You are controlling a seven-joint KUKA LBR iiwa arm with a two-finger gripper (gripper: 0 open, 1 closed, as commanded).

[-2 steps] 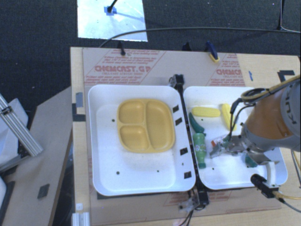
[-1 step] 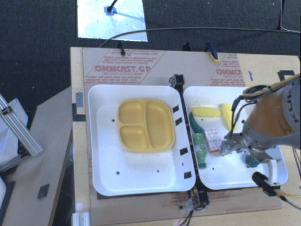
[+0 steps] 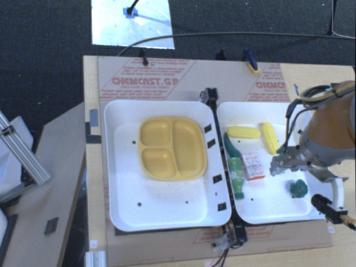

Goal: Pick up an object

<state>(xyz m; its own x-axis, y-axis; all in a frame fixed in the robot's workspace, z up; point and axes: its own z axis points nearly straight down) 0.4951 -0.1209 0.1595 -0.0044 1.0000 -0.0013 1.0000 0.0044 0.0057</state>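
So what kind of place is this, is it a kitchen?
Probably not a kitchen but a robot test lab. A robot arm reaches over two white bins on a bench. One bin holds a yellow plastic plate, the other toy food like corn. Cables run across the floor.

glossy white plastic bins (image 3: pixel 167 218), a matt yellow plastic tray (image 3: pixel 169 148), a printed paper-covered bench sheet (image 3: pixel 167 77).

Right bin (image 3: pixel 261 213): two yellow corn cobs (image 3: pixel 243 132), green bottle (image 3: pixel 236 177), teal lump (image 3: pixel 298 188), small card (image 3: pixel 253 165)

Yellow divided plate (image 3: pixel 171 148); foil sheet (image 3: pixel 132 15)
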